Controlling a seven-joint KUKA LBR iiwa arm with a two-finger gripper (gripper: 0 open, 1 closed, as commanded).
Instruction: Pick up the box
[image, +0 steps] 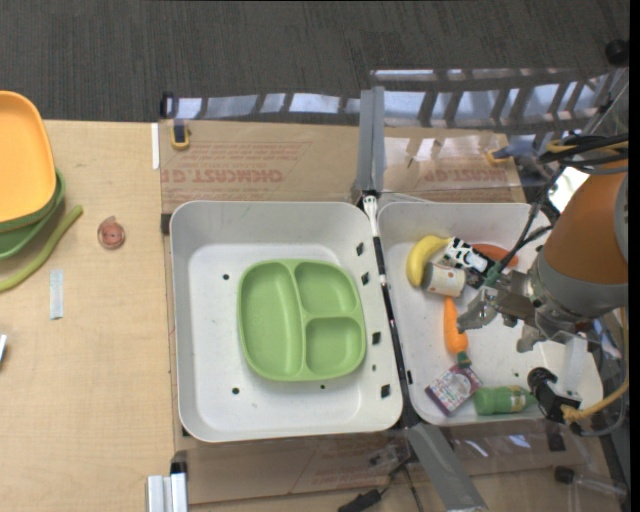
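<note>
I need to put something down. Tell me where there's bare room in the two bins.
Left bin: bare white floor rings the green plate, widest along its left side and front. Right bin: crowded, with the banana, carrot, box and green bottle; the arm overhangs its right half. Small gap between carrot and bottle.

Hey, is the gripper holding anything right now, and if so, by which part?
That cannot be told. The gripper hangs over the right bin near the carrot, and nothing shows between its fingers from this angle.
</note>
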